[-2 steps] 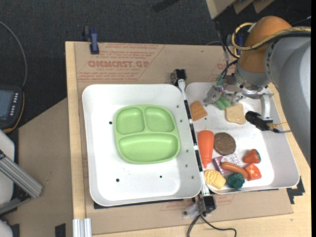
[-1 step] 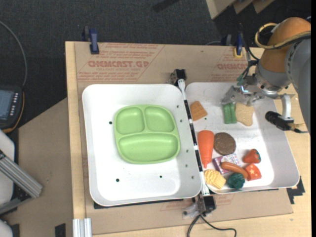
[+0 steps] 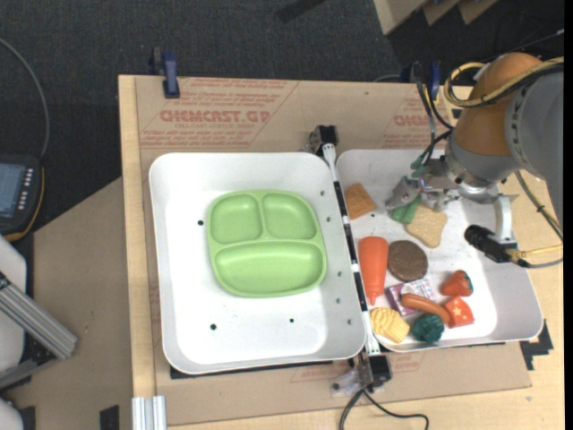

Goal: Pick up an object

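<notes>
My gripper (image 3: 417,193) hangs low over the back of the right bin (image 3: 524,307), at the end of the grey arm with the orange band. A small green piece (image 3: 406,211) lies just under its front-left side, touching or nearly touching it. Right beside that is a pale bread slice (image 3: 428,229). Further forward lie a brown round patty (image 3: 407,260), an orange carrot (image 3: 373,263) and a tan wedge (image 3: 359,202). Near the front edge are a sausage (image 3: 426,305), corn (image 3: 389,324), a dark green broccoli (image 3: 428,330) and two red pieces (image 3: 457,283).
The left bin (image 3: 179,321) holds a green divided plate (image 3: 266,243). A white and purple packet (image 3: 414,290) lies between the patty and the sausage. A black rail (image 3: 345,231) divides the two bins. Blue clamps sit at the bench's back edge.
</notes>
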